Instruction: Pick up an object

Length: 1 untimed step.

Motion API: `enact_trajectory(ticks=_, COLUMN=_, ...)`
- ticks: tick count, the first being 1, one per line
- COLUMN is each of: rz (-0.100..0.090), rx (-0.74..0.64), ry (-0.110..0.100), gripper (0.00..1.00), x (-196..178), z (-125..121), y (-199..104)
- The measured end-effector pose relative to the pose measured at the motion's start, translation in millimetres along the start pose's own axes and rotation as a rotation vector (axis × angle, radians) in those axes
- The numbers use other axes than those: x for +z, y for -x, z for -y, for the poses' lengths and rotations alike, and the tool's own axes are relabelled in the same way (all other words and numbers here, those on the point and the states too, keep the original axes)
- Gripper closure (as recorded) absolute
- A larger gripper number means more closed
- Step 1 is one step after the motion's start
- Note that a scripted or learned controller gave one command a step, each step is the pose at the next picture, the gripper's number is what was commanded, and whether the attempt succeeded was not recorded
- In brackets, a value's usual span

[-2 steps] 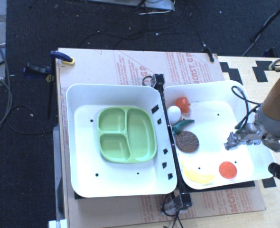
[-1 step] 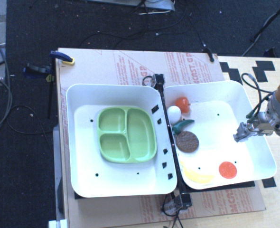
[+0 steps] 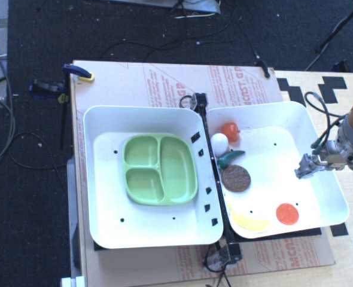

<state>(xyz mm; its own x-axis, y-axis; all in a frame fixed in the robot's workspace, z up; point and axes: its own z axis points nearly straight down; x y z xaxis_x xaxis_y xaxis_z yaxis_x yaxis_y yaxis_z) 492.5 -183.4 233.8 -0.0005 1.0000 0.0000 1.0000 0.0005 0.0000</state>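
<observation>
White right bin point(image 3: 329, 187) | gripper point(image 3: 306, 167) near right edge; middle floor bare

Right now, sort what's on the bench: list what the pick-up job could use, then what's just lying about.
For the job, in the right bin:
end effector
orange ball
white ball
brown disc
red disc
yellow banana-shaped piece
teal piece

Lying about:
green divided tray
left bin
blue clamp

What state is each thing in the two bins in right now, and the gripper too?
Green divided plate: flat, upright, alone in left bin.
White ball: touching orange ball.
Brown disc: lying flat.
Red disc: lying flat.
Yellow piece: lying flat by right bin's front wall.
Gripper: over right bin.
</observation>
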Motion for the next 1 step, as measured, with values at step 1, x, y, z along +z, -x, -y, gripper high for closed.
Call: enact_trajectory(ticks=1, rz=-0.001, rx=-0.003, ry=-0.001, gripper=1.0, x=10.7, z=-6.8, y=-51.8)
